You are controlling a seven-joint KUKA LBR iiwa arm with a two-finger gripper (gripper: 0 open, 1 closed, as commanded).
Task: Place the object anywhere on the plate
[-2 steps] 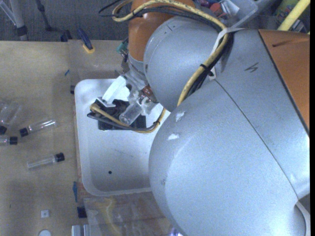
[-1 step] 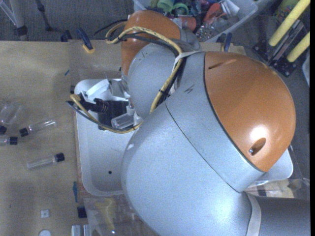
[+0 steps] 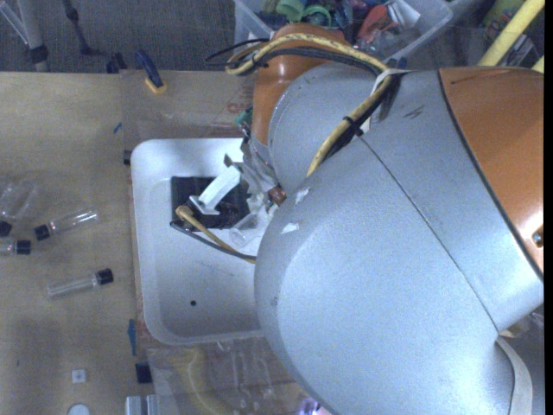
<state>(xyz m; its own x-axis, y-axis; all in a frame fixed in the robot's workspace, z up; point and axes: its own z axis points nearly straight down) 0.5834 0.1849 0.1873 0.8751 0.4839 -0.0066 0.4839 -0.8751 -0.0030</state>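
Observation:
My grey arm with its orange band (image 3: 298,59) reaches in from the right and covers most of the view. Its wrist hangs low over the upper part of the left white bin (image 3: 160,258). The gripper (image 3: 252,184) sits at the wrist's end, just above the bin floor near the bin's upper middle, and the wrist's bulk hides what lies beneath it. The arm covers the right side of this bin and everything beyond it. A tiny dark speck (image 3: 193,302) lies on the bare bin floor.
Several clear vials with black caps (image 3: 79,281) lie on the wooden bench left of the bin. A blue clamp (image 3: 154,80) sits at the bench's far edge. A grey crate of colourful toys (image 3: 346,3) stands behind the bench.

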